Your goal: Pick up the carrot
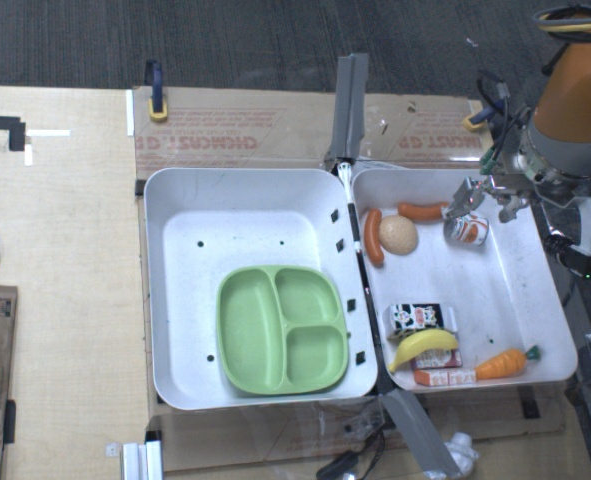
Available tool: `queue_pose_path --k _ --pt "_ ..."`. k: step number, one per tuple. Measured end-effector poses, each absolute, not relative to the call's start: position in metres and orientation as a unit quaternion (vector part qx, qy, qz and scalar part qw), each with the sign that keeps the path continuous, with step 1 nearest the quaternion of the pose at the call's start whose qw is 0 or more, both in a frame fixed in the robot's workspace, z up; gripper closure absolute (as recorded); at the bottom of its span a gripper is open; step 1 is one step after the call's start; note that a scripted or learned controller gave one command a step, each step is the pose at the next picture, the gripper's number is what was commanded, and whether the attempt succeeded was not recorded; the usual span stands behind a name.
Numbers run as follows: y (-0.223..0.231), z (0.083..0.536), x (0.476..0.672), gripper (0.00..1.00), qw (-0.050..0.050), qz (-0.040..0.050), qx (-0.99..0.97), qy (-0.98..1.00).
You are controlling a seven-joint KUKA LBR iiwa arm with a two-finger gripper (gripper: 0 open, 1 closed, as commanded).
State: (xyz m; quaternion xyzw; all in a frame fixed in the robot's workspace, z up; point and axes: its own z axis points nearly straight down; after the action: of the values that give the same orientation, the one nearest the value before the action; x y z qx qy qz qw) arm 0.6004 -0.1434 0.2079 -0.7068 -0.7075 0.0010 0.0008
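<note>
The robot's small metal two-fingered hand (470, 206) hangs over the far right part of the right-hand shallow white bin (535, 268), below the grey arm with its orange band (573, 88) that enters from the right; whether its fingers are spread or pressed together cannot be told at this size and angle. Just under and beside the hand lies a small red-and-white cylindrical can (467, 230), tipped on its side, though contact between the two cannot be made out. To the left of the can, near the bin's far wall, rests a short orange-red sausage-like piece (421, 210), then a pale beige rounded egg-like object (398, 235), and touching that, a longer red-orange sausage shape (374, 236) lying along the bin's left wall. The task's thing, a small orange toy carrot with a green tip (503, 363), lies in the near right corner of the same bin, well apart from the hand. Just left of the carrot sit a yellow curved toy banana (424, 346), a black-and-white patterned small carton (418, 318) behind it, and a flat red-and-white box (445, 376) partly beneath the banana. The left-hand white bin (175, 268) holds a light green divided plastic plate (281, 330) with three compartments. Both bins rest on a pale wooden worktop (55, 228).
</note>
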Motion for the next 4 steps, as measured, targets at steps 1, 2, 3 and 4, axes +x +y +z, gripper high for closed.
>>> queue_pose_path --k 1,2,3,4 --pt "-0.108 0.182 0.525 0.0 0.001 0.0015 -0.699 -0.715" --pt "-0.103 0.15 0.477 0.0 0.001 0.0004 -0.53 -0.848" --pt "-0.105 0.095 0.484 0.0 -0.005 -0.0021 -0.379 -0.925" --pt "-0.105 0.104 0.483 1.0 -0.003 -0.0026 -0.381 -0.925"
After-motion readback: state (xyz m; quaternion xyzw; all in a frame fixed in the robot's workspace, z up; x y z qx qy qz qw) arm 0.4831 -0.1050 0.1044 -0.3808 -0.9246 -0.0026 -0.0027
